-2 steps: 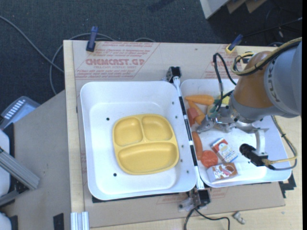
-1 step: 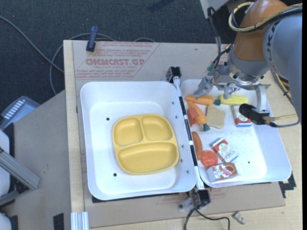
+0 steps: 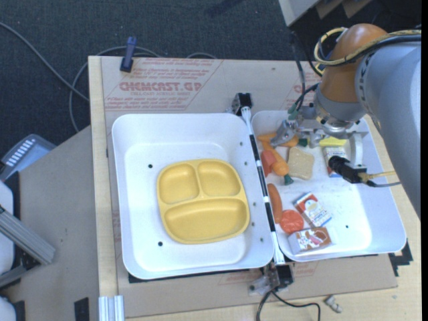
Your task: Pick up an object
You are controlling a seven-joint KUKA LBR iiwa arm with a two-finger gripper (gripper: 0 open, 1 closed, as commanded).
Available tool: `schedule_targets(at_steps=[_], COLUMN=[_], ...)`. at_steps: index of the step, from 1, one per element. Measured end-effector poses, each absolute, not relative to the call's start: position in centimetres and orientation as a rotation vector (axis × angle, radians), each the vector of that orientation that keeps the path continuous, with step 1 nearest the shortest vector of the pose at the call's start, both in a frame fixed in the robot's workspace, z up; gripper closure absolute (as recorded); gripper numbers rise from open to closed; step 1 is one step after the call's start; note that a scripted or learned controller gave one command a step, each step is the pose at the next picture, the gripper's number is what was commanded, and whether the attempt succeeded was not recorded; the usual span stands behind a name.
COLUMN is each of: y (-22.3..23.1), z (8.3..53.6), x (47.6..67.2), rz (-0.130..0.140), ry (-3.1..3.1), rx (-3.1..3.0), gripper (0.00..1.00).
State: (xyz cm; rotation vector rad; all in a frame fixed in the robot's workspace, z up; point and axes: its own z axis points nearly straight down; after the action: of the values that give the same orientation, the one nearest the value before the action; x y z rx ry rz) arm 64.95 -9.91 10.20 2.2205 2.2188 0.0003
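Item: single-arm pick, right bin, in progress.

Far to the pincer's left, the left bin [image 3: 127,179] is sitting on the bench [image 3: 167,85] and is carrying a yellow divided tray [image 3: 202,200]; nothing there is being handled.

Between the bins, the black clips [image 3: 242,101] are joining the two rims, still well left of the pincer.

Nearer, in the right bin [image 3: 374,226], the loose goods are lying as follows: an orange carrot-like piece [image 3: 269,160] just left of and below the pincer; a pale bread slice [image 3: 301,164] directly below it; a long orange sausage-shaped piece [image 3: 275,202] and a red round piece [image 3: 291,220] further below; two red-and-white packets [image 3: 313,210] [image 3: 311,238] lowest of all. All of these are resting on the bin floor.

The pincer [image 3: 304,134] is hanging low at the far end of the right bin, under the grey wrist [image 3: 341,105] and its orange band [image 3: 351,55]. Whether it is apart or together cannot be told; wrist hardware and cables are crowding the spot. A small orange item [image 3: 266,139] is lying just to its left.

Progress, judged: the reach into the bin appears done; a grasp is not being shown, nothing is being lifted. Closing on an object and raising it are remaining.
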Motion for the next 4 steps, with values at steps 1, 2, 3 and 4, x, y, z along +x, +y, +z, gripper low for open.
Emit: schedule_targets(at_steps=[1, 2, 3, 4], y=[-15.9, -11.6, -16.0, -12.3], z=[8.9, 8.3, 8.3, 8.4], x=[66.3, 66.3, 66.4, 66.5], rz=[-0.016, -0.024, -0.012, -0.009], ry=[2.231, 2.232, 2.225, 2.229], rx=[2.228, 2.228, 2.226, 2.227], gripper=[0.00, 0.00, 0.00, 0.00])
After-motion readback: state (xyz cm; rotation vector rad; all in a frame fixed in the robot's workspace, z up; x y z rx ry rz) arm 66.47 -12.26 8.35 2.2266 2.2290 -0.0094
